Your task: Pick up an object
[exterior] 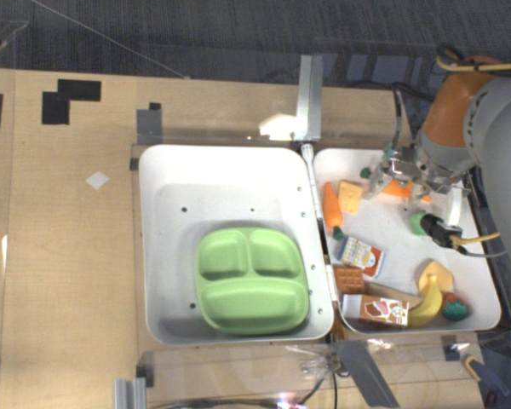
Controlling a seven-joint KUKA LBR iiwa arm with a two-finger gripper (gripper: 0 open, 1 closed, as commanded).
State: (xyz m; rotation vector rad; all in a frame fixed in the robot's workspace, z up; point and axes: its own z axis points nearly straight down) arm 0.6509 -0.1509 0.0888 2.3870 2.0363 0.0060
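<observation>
**Orange piece sits right under the gripper, at the far end of the right bin**

We see the gripper (pixel 399 177) low over the far end of the right bin (pixel 490 290), with the arm coming in from the right edge of the view. Directly below it, partly covered by the gripper's own hardware, lies a small orange piece (pixel 398 189). That is the thing we judge nearest to a grasp. What shows of it runs roughly across the bin, left to right in the view. Too much is hidden for us to be sure of its long axis or its shape.

We cannot tell whether the jaws are released or clenched, and nothing shows clearly between them, so we do not count the piece as held.

Just beside the orange piece, toward the divider, lies a yellow cheese wedge (pixel 349 196). Past that is a carrot (pixel 332 204), lying lengthwise along the divider wall. Both sit to the left of the gripper in the view. A small green item (pixel 419 222) sits on its near side.

As we read it, the coming move turns on a straight descent, not a sideways shift, because the target is underneath and not off to one side. The risk we see is the cheese wedge, which is close enough to be nudged or caught along with it.

The left bin (pixel 153 228) holds a green divided plate (pixel 251 281), well apart from the gripper.
</observation>
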